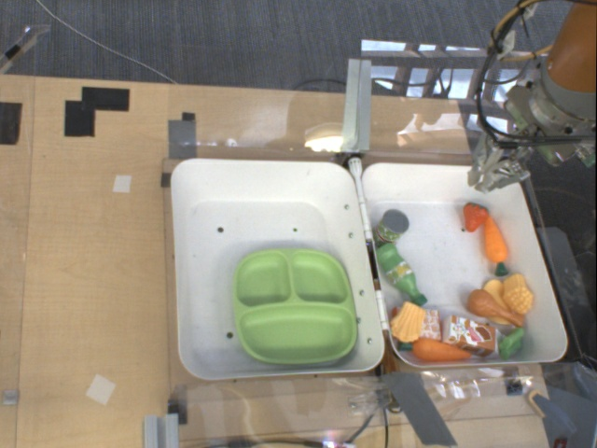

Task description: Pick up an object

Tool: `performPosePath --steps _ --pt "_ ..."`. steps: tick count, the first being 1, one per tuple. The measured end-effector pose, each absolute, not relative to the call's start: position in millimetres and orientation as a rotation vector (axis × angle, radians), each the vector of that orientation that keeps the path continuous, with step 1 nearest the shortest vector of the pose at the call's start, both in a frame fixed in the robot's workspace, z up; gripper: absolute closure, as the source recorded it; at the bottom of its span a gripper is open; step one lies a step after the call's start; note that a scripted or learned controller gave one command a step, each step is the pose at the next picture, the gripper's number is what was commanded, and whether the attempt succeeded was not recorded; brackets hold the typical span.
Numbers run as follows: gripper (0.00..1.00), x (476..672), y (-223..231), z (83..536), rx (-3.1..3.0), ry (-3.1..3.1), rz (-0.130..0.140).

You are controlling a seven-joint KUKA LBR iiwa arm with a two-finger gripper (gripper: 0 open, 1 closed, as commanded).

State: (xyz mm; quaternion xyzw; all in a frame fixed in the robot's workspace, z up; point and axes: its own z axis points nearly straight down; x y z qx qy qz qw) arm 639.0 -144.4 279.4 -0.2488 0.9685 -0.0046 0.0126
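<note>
The gripper (496,174) hangs over the far right corner of the right bin (438,236), metal fingers pointing down at the rim; whether they're open or shut, I can't tell from here, and nothing shows between them. Just beside it in that bin lies a smooth plastic carrot (487,231), red at the top, orange tapering toward the near side. Against the bin's left wall, a glossy green bottle (397,266) with a grey round cap lies on its side. The near right corner is crowded: a knobbly yellow corn piece (518,294), a brown drumstick (489,305), a printed snack packet (459,332), a ridged orange wedge (408,322) and a second carrot (440,350) along the near wall. In the left bin (205,250), a rounded matte green divided plate (295,305) with three compartments sits toward the near edge.
</note>
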Motion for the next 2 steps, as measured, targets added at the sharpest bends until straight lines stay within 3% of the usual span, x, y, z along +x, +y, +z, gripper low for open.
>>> performPosePath --steps 1,2 --pt "0.0 636.3 -146.2 271.8 -0.773 3.032 -0.005" --pt "0.0 601.9 -188.3 120.6 -1.157 2.921 0.005"
